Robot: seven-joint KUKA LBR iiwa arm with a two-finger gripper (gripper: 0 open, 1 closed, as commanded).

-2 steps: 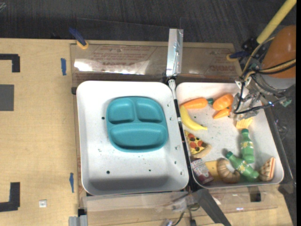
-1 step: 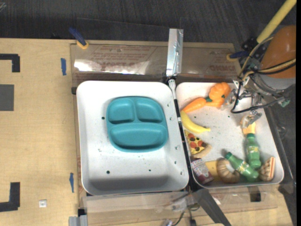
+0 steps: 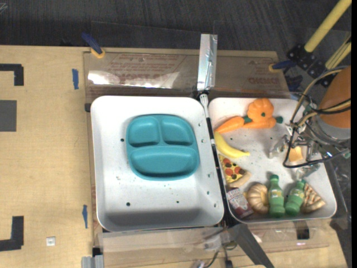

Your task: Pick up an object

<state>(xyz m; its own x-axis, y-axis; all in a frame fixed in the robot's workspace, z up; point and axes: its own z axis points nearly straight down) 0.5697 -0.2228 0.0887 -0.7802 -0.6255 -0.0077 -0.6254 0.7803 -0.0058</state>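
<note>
My gripper [image 3: 280, 144] hangs low over the right part of the right bin [image 3: 329, 208], reaching in from the right under the orange-banded wrist [image 3: 339, 96]. Below and around it lie toy foods. An orange pumpkin [image 3: 261, 110] and a carrot [image 3: 231, 124] sit at the bin's back. A banana [image 3: 228, 147] and a pizza slice [image 3: 234, 173] lie along its left side. A pale yellow piece [image 3: 296, 153] rests just right of the gripper, partly behind cables. Nothing shows clearly as held.
Along the right bin's front stand a bread roll [image 3: 257, 197], two green bottles [image 3: 275, 194], a croissant [image 3: 312, 197] and a small packet [image 3: 239, 201]. The left bin [image 3: 111, 149] holds a teal divided plate [image 3: 162, 146]. Black cables [image 3: 304, 155] loop beside the gripper.
</note>
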